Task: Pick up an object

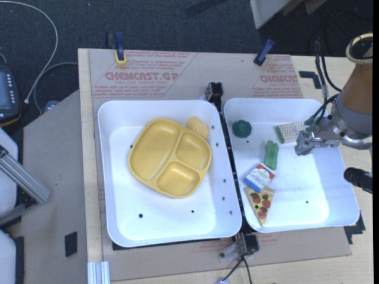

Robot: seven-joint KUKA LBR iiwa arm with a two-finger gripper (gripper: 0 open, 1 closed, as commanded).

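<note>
My gripper (304, 142) hangs over the right bin (331, 215), near its upper right part, at the end of the grey arm with the orange band. Just to its left lies a small speckled pad (288, 132). Further left are a green block (271, 154) and a dark green round piece (241, 128). A small blue, red and white box (259, 177) and a toy pizza slice (262, 203) lie by the bin's left wall. I see nothing held under the gripper.
The left bin (118, 218) holds a yellow divided plate (170, 157) with a pale yellow corn-like toy (197, 126) at its upper right rim. A black divider (228, 164) runs between the bins. Bare floor shows in the right bin's lower right.
</note>
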